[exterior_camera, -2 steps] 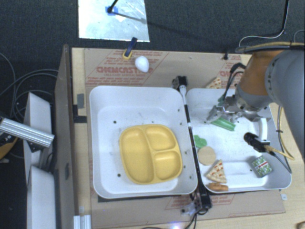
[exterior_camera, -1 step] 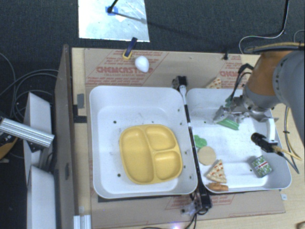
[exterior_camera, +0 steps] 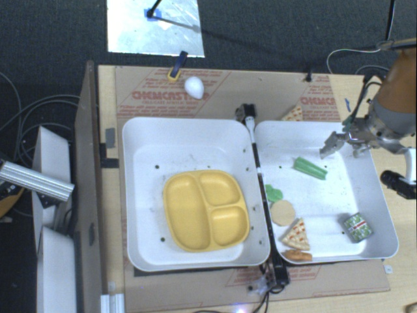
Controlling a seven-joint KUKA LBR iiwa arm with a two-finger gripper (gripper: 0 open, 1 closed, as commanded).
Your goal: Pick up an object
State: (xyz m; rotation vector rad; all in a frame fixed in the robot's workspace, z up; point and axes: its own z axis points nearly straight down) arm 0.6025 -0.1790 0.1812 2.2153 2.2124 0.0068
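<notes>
The right bin holds the loose things. A green stick lies tilted near its middle; down by the divider sit a small green piece, a tan disc, a pizza slice and an orange sausage-like piece at the front wall. A green-and-white can lies in the front right corner, well apart from the stick. The left bin holds a yellow three-compartment tray.

The tool hangs over the right bin's back part, just above the stick, its two fingers spread wide with nothing between them.

The tabletop is brown card printed with red letters, too blurred to read. On it behind the left bin lie a white egg and a blue-and-yellow thing; another pizza slice lies behind the right bin. Dark carpet surrounds, with a shiny sheet behind.
</notes>
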